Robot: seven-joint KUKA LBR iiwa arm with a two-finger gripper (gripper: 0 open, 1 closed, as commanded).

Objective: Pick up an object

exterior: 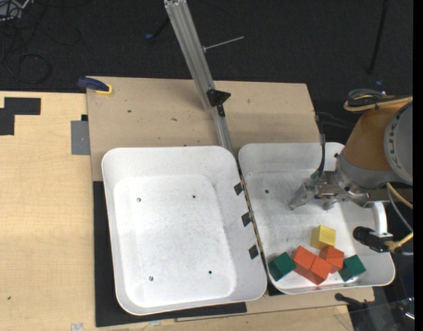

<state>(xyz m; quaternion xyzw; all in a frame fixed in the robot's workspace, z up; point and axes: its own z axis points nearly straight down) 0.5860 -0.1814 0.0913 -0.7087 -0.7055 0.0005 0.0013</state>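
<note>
in the right-hand shallow white plastic bin (280, 164), toward its far right side, the grey arm's two-finger gripper (313, 197) hangs over bare floor. the jaws look spread part way, one finger reaching left, and nothing sits between them. candidate objects are clustered at the near end of the same bin: a small yellow cube (326, 236), two orange blocks (317, 263) pressed together, a dark green block (281, 265) at the left of the cluster and a second green block (352, 267) at the right, close to the bin wall. all lie nearer than the gripper and apart from it. the left white bin (121, 178) holds none of them.

judgement: approach stage, no grasp made. best target is probably the yellow cube, since it stands a little apart on the far side of the pile and is closest to the gripper. advice: move toward the near end, centre over the cube, align fingers with two free faces, descend straight, close only once the fingers straddle it. risk: clipping the orange blocks just beside it, or nudging the cube into the pile.
</note>
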